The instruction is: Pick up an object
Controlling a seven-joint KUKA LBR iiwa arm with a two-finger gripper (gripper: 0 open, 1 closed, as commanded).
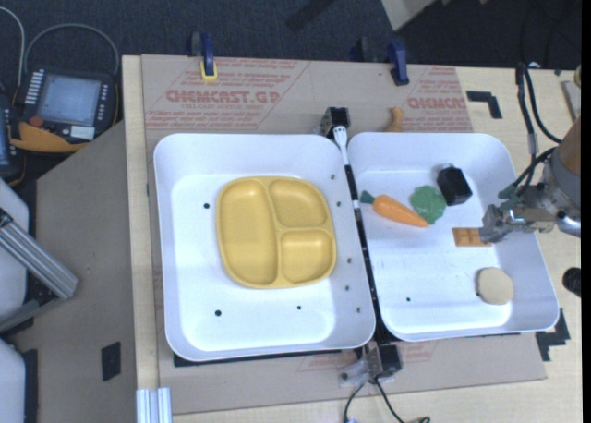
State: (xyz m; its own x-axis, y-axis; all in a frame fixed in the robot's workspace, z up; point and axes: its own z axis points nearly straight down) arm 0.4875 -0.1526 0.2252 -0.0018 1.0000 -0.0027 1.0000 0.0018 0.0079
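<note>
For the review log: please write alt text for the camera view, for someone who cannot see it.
The gripper sits low over the right bin, beside a small orange block; a toy carrot, green piece, black block and beige round piece lie around it. The left bin holds a yellow divided plate.

- You had two white bins: left bin [180, 255], right bin [434, 306].
- Left bin held a mustard-yellow divided plate [275, 230].
- Right bin: orange carrot [400, 211] with a green tip, green leafy piece [428, 200], black block [453, 185], flat orange-brown square [466, 237], pale beige round piece [495, 285].
- Bench board [138, 227] was tan, lettered in red.
- Two blue clamps [204, 46] sat on its far edge.
</note>
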